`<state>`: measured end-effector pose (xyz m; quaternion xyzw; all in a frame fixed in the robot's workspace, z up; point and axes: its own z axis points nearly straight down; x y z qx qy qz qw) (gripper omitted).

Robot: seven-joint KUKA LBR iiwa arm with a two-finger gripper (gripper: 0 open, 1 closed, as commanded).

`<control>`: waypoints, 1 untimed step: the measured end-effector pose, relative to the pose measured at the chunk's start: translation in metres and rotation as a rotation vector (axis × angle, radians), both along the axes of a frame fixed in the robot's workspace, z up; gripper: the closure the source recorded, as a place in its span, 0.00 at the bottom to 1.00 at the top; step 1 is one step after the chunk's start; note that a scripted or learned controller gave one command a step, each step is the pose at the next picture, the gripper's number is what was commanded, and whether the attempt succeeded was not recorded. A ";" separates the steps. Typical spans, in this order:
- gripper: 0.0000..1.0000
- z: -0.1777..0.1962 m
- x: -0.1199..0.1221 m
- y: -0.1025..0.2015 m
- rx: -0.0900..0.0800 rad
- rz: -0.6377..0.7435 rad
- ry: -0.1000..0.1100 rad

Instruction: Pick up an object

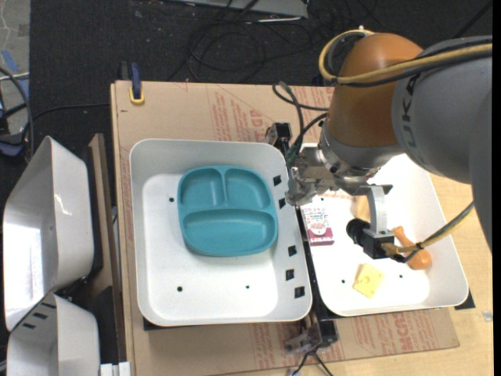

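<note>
My gripper (pixel 304 188) hangs over the left edge of the right bin (pixel 442 210), just by the wall between the two bins. Directly below it in the view lies a small white and purple box (pixel 318 225), flat on the bin floor. A yellow wedge (pixel 368 280) rests nearer the front of that bin. An orange piece (pixel 417 258) sits to the right of the box. The arm's grey body and orange band cover the back of the right bin. Nothing is visibly held.
The left bin (pixel 156 288) holds a teal divided plate (pixel 228 211) in its middle. A tan shape (pixel 361 206) peeks out under the wrist. White tubs (pixel 43 225) stand off the bench at the left.
</note>
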<state>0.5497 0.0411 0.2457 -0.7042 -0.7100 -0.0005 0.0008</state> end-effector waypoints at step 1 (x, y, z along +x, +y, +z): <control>1.00 0.002 -0.026 0.051 0.000 0.000 0.002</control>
